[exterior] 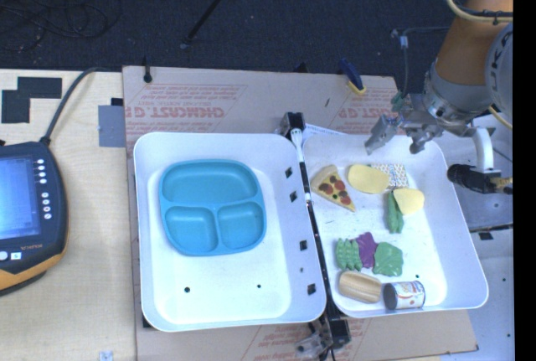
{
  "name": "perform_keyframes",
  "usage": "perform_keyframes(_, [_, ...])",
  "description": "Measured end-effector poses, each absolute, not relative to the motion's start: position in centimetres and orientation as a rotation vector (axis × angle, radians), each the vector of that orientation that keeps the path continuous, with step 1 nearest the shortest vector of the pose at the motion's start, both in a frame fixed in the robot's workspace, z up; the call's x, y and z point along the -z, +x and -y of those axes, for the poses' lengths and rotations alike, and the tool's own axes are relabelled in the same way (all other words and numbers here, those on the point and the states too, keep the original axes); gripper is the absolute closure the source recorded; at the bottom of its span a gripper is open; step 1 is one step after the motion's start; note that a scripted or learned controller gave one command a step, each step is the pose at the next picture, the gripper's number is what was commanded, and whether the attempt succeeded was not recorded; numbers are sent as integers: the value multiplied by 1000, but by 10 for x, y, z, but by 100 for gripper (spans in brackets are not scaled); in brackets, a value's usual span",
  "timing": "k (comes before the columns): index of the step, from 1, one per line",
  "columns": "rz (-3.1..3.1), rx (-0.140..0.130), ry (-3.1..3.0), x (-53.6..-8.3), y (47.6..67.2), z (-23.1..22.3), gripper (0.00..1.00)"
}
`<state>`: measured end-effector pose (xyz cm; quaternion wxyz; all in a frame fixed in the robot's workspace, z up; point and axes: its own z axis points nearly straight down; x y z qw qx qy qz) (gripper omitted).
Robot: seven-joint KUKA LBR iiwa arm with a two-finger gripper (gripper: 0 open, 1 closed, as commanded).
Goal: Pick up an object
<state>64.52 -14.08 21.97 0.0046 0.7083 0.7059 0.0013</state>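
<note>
— While my gripper [400,136] hovers over the right bin's [469,267] far edge, fingers spread and holding nothing, what worries you?

— Crowding. I'd target the pale yellow piece [368,178] near that edge; the pizza slice [333,187] alongside could deflect the fingers.

— Surroundings?

— Cardboard-covered bench [218,104], blue tray [212,207] in the left bin.

**Count of items on the worktop**

Two white bins are seen: the left bin [151,225] and the right bin [456,250]. One blue divided tray [213,207] is counted in the left. In the right are counted one pizza slice [333,187], two yellow pieces [368,178] [409,200], one patterned piece [397,174], three green pieces [394,214] [348,254] [388,260], one purple piece [367,249], one bread roll [359,286] and one can [404,295].
</note>
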Motion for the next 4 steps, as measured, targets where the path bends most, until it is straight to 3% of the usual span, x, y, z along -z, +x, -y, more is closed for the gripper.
perform_keyframes(1, [-2225,15,2236,-89,580,183,0])
perform_keyframes(2, [-2222,5,2229,-106,585,184,100])
perform_keyframes(3, [-2232,0,2220,-140,564,102,100])
perform_keyframes(4, [-2230,-1,2217,-205,538,33,100])
